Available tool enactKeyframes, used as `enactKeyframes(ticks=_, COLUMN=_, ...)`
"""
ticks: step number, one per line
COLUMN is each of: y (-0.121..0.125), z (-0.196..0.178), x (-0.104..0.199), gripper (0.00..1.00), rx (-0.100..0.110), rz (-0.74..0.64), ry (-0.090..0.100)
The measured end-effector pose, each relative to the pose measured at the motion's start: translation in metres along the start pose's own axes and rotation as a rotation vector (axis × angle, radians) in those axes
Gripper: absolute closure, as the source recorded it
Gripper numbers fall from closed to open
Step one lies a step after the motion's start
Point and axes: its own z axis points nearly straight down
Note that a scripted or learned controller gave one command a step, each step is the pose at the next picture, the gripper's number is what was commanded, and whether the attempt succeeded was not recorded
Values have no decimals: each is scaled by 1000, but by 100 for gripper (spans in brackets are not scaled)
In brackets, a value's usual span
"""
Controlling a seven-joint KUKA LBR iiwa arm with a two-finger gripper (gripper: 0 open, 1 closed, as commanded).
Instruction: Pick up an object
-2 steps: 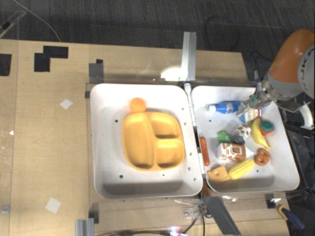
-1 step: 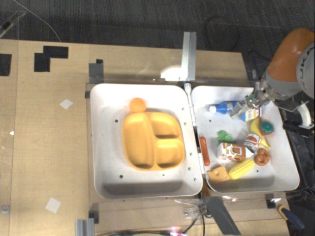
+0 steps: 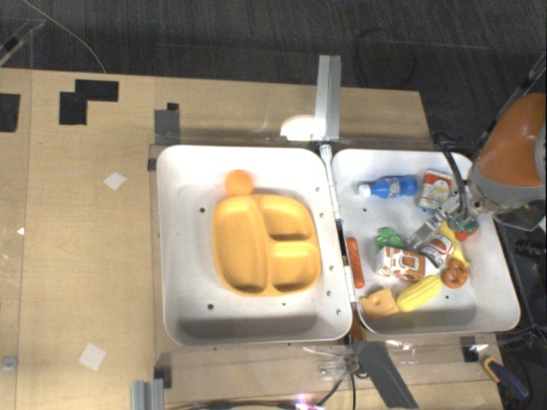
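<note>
The right bin (image 3: pixel 487 314) holds a heap of toy food. A blue bottle (image 3: pixel 390 187) lies at its back, with a small red and white carton (image 3: pixel 435 189) beside it. A green piece (image 3: pixel 386 238) and a red and white box (image 3: pixel 402 265) lie mid-bin. In front are a yellow corn cob (image 3: pixel 419 294), a cheese wedge (image 3: pixel 380 302), a brown pretzel (image 3: pixel 455 273) and a red sausage (image 3: pixel 355 261). My gripper (image 3: pixel 430 230) hangs low over the middle of the heap, just right of the green piece, its tip above the box.
The left bin (image 3: pixel 184 229) holds a yellow divided tray (image 3: pixel 261 242) with an orange ball (image 3: pixel 239 181) at its back edge. The arm's orange band (image 3: pixel 513 148) hangs over the right bin's right rim. A metal post (image 3: pixel 328 96) stands behind the bins.
</note>
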Motion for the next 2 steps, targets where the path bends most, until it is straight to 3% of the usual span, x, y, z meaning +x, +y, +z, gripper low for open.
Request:
enactKeyframes(ticks=1, y=62, z=3, x=32, gripper=0, rx=-5, rz=13, ry=-3)
enactKeyframes(ticks=2, y=84, z=3, x=14, gripper=0, rx=11, rz=346, ry=10)
